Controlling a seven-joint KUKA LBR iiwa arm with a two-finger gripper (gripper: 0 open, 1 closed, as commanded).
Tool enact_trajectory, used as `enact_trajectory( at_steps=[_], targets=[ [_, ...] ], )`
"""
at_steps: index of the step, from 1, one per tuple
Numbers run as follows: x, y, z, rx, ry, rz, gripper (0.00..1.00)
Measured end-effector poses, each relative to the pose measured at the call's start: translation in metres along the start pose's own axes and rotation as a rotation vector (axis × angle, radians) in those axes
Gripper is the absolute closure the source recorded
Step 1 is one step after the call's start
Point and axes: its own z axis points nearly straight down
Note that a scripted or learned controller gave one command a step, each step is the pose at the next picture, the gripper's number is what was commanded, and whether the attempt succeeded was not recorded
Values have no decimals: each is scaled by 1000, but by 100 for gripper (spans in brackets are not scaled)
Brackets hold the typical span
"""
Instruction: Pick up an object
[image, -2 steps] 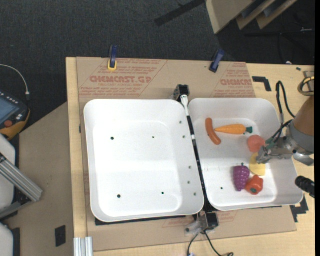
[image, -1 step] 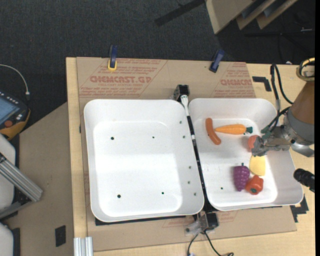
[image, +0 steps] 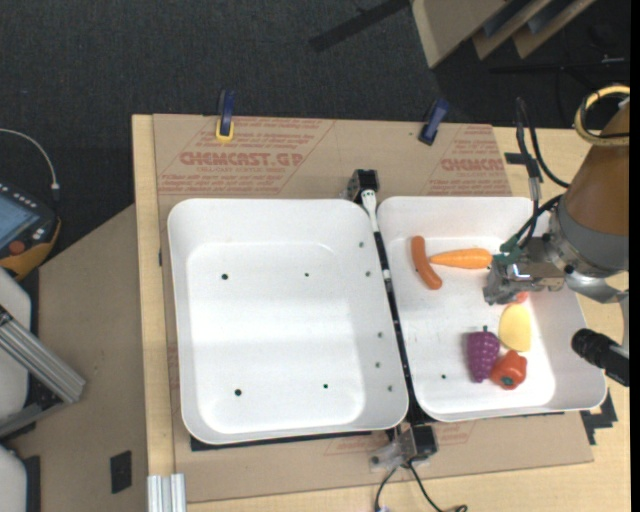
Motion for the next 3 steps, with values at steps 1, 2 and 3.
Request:
enact_trajectory(
  at_steps=[1, 2, 3],
  targets=[
    [55, -5, -50, 0, 0, 0, 100],
    [110, 15, -116, -3, 0, 0, 100],
    [157, 23, -159, -1, 1, 1, 100]
  ],
)
